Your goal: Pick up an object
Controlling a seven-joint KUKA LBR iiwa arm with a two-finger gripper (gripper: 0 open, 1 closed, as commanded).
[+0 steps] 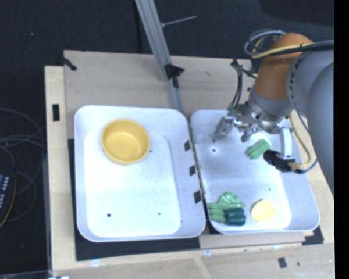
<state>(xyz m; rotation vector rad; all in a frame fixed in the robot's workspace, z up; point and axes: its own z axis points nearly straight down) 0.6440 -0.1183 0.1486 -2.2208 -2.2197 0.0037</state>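
Gripper, fingers spread and grasping nothing, poised over right bin far end, beside green piece, likely its intended pick; yellow bowl in left bin.

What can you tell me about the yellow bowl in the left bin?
The yellow bowl is round and looks like smooth plastic, with a thick rim and a shallow hollow that holds nothing. It stands upright, mouth up, on the floor of the left bin, in the far part, nearer the left wall. Nothing else touches it.
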